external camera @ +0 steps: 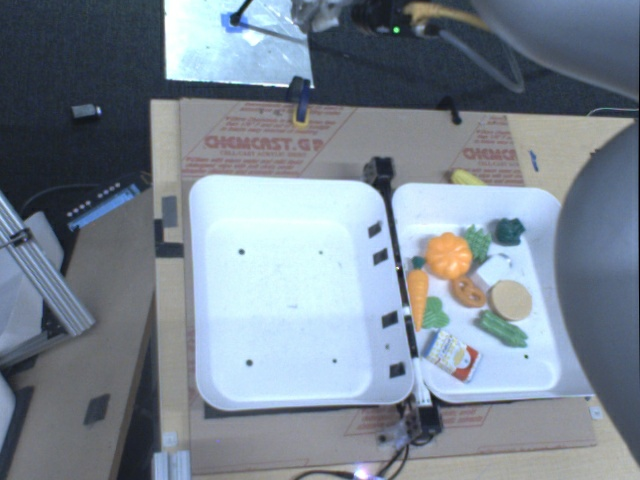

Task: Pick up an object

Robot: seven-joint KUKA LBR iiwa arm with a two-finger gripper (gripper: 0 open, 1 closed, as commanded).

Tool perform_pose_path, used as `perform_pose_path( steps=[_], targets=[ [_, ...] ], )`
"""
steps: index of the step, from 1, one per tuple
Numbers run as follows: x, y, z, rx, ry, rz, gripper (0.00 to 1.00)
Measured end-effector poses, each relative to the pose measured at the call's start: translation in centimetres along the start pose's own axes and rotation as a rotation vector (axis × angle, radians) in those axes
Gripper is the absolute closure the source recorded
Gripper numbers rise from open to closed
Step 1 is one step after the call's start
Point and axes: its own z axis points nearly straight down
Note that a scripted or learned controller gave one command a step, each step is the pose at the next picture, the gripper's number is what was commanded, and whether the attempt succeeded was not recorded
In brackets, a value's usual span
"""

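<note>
Crowding the right bin (540, 373): pumpkin (449, 255), carrot (417, 290), carton (451, 355); tool (322, 3) state cannot be told.

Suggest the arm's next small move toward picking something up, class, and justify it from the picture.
Probably swing the hand down over the right bin, toward the orange pumpkin. The hand sits high beyond the bins, and the toys all lie clustered in that bin.
</note>
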Motion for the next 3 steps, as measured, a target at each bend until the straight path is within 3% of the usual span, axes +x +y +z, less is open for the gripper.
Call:
perform_pose_path(
  steps=[3],
  targets=[
    [-0.05, -0.13, 0.25, 0.006, -0.001, 0.001, 1.00]
  ],
)
